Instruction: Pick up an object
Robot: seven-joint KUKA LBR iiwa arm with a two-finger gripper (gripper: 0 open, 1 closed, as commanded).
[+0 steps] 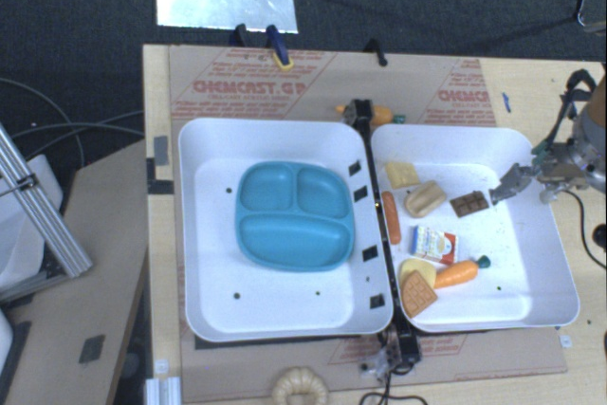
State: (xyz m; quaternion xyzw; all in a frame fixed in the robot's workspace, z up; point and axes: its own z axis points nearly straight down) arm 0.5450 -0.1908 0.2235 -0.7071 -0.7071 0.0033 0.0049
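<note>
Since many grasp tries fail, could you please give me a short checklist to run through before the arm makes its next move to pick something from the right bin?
1. Gripper is over the right bin: ok, near its upper right side.
2. A target lies close by: ok, the brown chocolate piece sits just left of the gripper.
3. Target stands free of neighbours: ok, the bread roll lies apart from it.
4. Nothing held already: cannot tell.
5. Carrot and cracker are out of the path: ok, both lie lower in the bin.
6. Blue plate stays out of the way: ok, it sits in the left bin.
</note>
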